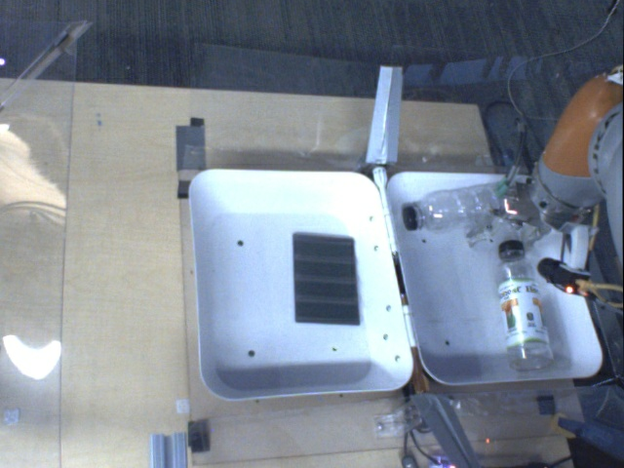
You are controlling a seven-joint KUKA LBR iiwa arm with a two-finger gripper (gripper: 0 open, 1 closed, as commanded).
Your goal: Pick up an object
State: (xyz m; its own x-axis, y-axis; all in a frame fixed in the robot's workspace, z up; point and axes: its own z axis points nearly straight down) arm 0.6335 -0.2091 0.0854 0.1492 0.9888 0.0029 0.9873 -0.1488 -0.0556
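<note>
Wooden bench (117,291) bearing two white bins; the left bin (224,261) holds a dark ridged pad (326,278); the right bin (439,349) holds a clear bottle lying flat (453,208) and a labelled bottle (523,310) just below it; the gripper (517,211) hovers beside the clear bottle's base, finger state impossible to tell.

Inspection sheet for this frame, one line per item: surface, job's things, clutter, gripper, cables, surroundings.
Surface: wooden bench bearing the left bin and right bin.
Job's things: dark ridged pad flat in left bin; clear bottle lying down and labelled bottle in right bin.
Clutter: nothing seen.
Gripper: gripper over right bin's far side, by clear bottle; grasp unclear.
Cables: wire at far right.
Surroundings: dark carpet.
</note>
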